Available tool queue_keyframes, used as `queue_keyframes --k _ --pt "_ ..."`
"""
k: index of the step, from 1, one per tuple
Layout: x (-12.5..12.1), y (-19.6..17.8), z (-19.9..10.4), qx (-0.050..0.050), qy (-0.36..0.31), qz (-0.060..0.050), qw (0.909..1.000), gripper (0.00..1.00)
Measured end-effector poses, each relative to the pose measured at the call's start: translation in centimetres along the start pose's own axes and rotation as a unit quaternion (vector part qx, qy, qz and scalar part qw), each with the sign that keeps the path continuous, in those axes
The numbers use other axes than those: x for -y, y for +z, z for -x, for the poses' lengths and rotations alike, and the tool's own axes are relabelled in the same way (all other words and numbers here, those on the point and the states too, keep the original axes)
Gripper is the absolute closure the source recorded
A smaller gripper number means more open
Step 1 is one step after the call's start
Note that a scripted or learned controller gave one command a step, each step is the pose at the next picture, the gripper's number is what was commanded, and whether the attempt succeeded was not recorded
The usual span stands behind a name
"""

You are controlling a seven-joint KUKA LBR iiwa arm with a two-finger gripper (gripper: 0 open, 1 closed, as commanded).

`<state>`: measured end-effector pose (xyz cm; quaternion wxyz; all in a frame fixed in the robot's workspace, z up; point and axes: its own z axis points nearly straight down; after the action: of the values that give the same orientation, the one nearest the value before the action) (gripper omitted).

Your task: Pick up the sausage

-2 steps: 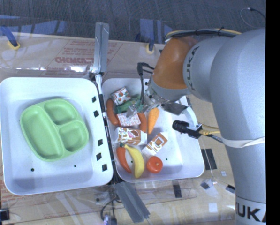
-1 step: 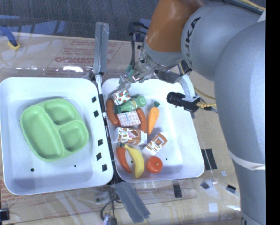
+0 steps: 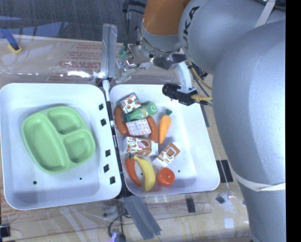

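Observation:
The right bin [image 3: 200, 135] holds a pile of toy food. A reddish-brown sausage [image 3: 119, 121] lies along the bin's left wall, partly under small cartons. A second piece like it [image 3: 153, 130] lies beside the carrot [image 3: 164, 126], and a redder one [image 3: 131, 169] lies next to the banana [image 3: 147, 173]. My gripper [image 3: 109, 54] hangs above the far edge of the bench, over the gap between the two bins. It is well behind the pile and touches none of the food.
A green divided plate [image 3: 57, 137] lies in the left bin [image 3: 9, 185]. A green bottle [image 3: 141, 111], several small cartons [image 3: 138, 146] and a tomato [image 3: 166, 177] crowd the sausages. The arm's grey body covers the right side of the view.

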<state>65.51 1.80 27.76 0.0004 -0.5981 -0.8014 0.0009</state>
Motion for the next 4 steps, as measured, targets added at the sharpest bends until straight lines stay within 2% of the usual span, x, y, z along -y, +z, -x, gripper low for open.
queue_keyframes --k 1,2,3,4 --pt "9.9 3.8 -3.5 -0.001 0.022 -0.002 0.9998 1.00" --pt "10.6 -1.8 -8.2 0.000 0.180 -0.001 0.9836 1.00" --pt "9.8 -1.3 -9.4 0.000 0.132 -0.002 0.9913 1.00" --pt "11.2 -0.3 -16.0 0.000 0.260 -0.003 0.9656 1.00"
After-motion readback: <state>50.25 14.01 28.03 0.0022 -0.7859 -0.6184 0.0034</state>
